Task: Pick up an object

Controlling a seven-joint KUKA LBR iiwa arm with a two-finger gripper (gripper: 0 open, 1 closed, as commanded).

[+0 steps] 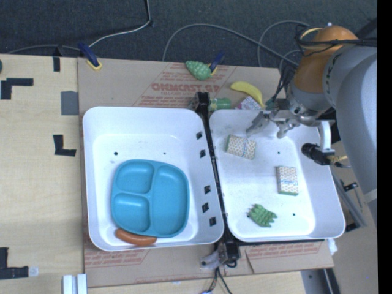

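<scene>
The pincer (269,125) hovers wide and holding nothing over the right bin's (318,219) far edge, seemingly lined up for the patterned packet (241,146) lying flat just beside it.

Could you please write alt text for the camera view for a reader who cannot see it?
The arm's open gripper hovers at the top of the right bin, which holds two patterned blocks and a green toy. The left bin holds a blue divided plate and an orange sausage.
</scene>
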